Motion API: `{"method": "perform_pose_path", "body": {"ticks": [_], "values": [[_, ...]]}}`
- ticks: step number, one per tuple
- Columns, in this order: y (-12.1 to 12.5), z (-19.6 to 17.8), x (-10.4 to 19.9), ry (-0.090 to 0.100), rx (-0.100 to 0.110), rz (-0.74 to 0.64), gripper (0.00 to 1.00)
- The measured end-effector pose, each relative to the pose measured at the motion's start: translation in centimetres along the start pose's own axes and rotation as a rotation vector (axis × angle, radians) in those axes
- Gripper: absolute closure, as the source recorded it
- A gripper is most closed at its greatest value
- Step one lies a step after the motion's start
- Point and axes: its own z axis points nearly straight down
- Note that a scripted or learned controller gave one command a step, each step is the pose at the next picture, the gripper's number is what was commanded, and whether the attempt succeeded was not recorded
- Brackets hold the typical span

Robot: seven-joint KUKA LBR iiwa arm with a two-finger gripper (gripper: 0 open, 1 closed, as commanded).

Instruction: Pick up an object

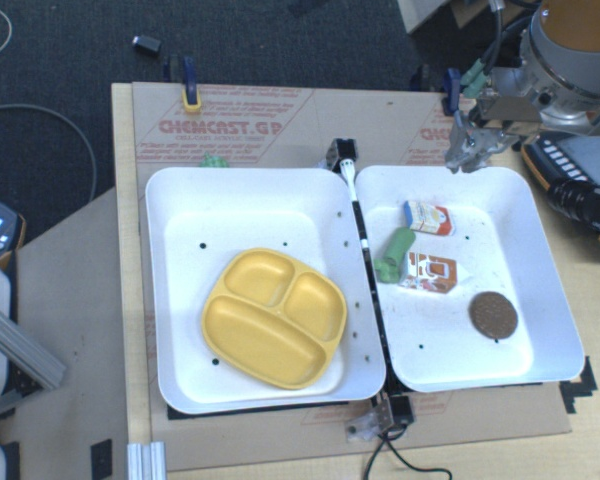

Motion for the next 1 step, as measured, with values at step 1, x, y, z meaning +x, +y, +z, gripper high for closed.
{"method": "perform_pose_path", "body": {"ticks": [1], "values": [[-2.54,3.40,3.27,-0.002,0.020,0.004,1.00]]}}
